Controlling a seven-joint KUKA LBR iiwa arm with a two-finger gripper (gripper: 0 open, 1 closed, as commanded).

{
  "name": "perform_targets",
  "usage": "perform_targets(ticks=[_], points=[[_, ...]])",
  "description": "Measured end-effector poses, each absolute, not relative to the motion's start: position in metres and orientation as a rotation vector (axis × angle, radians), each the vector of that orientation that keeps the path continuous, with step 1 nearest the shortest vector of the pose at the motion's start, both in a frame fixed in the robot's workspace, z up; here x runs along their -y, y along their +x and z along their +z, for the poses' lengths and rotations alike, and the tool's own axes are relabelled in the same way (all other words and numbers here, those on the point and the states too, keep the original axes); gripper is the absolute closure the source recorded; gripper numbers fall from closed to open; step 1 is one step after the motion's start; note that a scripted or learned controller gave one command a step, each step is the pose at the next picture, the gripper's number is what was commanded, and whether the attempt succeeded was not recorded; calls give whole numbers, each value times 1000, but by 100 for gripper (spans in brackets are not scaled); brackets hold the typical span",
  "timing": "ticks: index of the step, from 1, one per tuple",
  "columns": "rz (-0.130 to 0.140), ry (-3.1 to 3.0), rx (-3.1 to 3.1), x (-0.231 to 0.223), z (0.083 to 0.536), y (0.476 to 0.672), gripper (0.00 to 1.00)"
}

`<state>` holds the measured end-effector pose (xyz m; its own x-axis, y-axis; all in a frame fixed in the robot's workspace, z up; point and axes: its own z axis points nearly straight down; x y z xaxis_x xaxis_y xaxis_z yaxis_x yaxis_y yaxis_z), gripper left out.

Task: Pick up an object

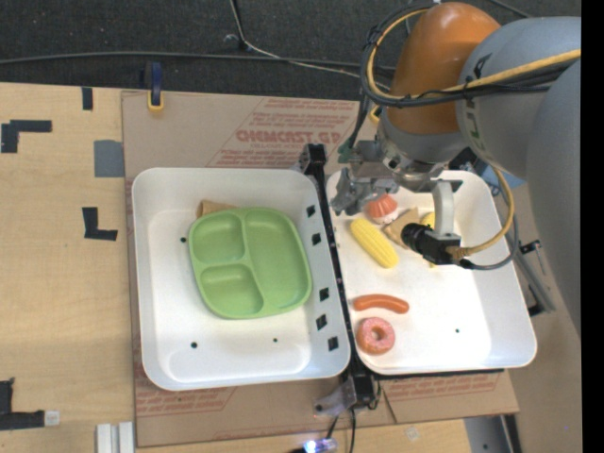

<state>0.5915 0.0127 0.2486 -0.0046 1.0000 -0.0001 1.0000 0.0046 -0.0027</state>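
1. Nearest the camera, at the front of the right bin (491,347), sits a pink frosted doughnut (376,334). Just behind it lies a red sausage (380,303), its long axis running roughly left to right. Both lie well apart from my fingers (363,194).

2. In the left bin (156,253) rests a green divided plate (250,260) with three compartments. A tan item (215,208) peeks out from under its far edge; I cannot tell what it is.

3. Further back in the right bin lies the ear of corn (374,241), yellow, its long axis slanting from far-left to near-right. It is the closest loose thing to me, so I judge it the likeliest one to pick up.

4. My fingers hang over the far-left part of the right bin, close to the divider (326,253) between the bins. The corn's far end lies just beside and slightly toward the camera from them. To take it I would want to close across its narrow width, not along its length.

5. Whether my fingers are apart or together I cannot tell; the wrist hardware hides them from above. Nothing is visibly held between them.

6. A small orange-red item (382,207) sits just beside my wrist, partly covered.

7. Farthest back, the desk (57,253) gives way to dark cloth (142,17).
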Motion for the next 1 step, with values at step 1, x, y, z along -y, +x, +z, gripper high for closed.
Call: perform_targets(ticks=[1], points=[[3, -2215, 2226, -58, 239, 584, 100]])
